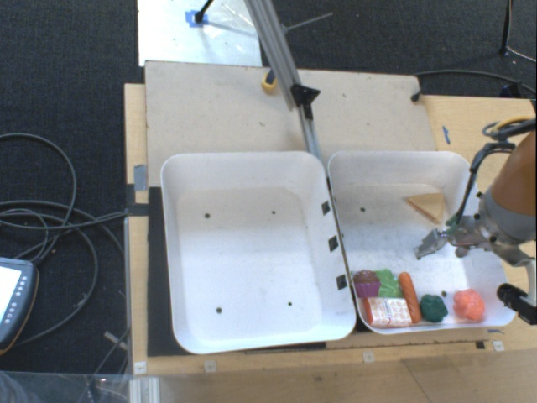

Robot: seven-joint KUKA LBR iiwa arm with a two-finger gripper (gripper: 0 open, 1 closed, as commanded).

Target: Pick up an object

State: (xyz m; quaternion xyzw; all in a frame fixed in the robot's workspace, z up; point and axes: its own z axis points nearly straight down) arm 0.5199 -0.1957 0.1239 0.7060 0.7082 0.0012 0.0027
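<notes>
Along the front wall of the right bin (394,162) lies a row of small objects: a purple piece (366,283), a light green piece (388,282), an orange carrot (409,292), a red and white box (389,311), a dark green broccoli-like piece (433,307) and a pink-orange ball (470,305). A tan wedge (426,206) rests near the bin's back right. My gripper (433,243) hangs over the middle right of this bin, between the wedge and the row, a little above and behind the carrot. Nothing shows in it.
The left bin (243,168) sits beside the right one, sharing a wall with black tabs. A grey pole (277,40) slants across the back of the bench. Cables and a handheld pendant (13,296) lie on the floor at left.
</notes>
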